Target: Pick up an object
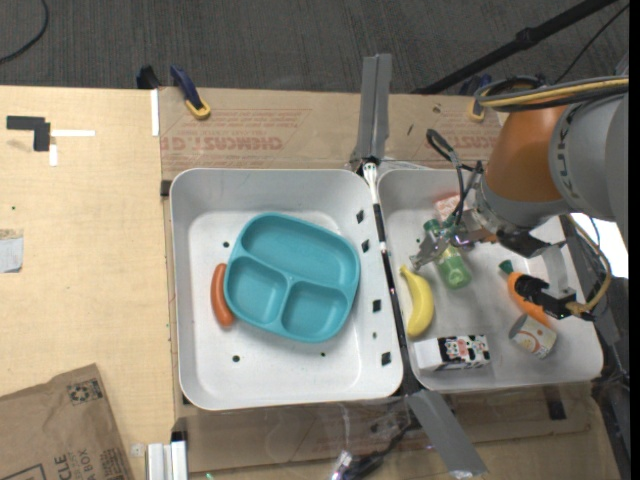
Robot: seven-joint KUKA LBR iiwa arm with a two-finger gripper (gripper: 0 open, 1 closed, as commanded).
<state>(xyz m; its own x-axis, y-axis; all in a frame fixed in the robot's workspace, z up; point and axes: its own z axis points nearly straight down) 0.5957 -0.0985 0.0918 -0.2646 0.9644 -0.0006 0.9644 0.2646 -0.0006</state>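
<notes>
- The gripper [437, 246] is low in the right bin [560, 368], its metal fingers around the top of a small green bottle [455, 268] that lies near the bin's middle; they appear closed on it, though the clutter of cables at the wrist makes this hard to confirm.
- The bottle looks to be resting on the bin floor, so I judge the grasp made but the lift not yet done.
- Just beside the bottle lies a smooth, curved yellow banana [418, 301]; below that, a small printed carton [453, 352].
- Further right are an orange carrot-shaped piece [527, 294] and a pale cup-like item [533, 339].
- The left bin [190, 368] holds a glossy teal divided plate [291, 277] with an orange sausage-shaped toy [221, 296] touching its left rim.
</notes>
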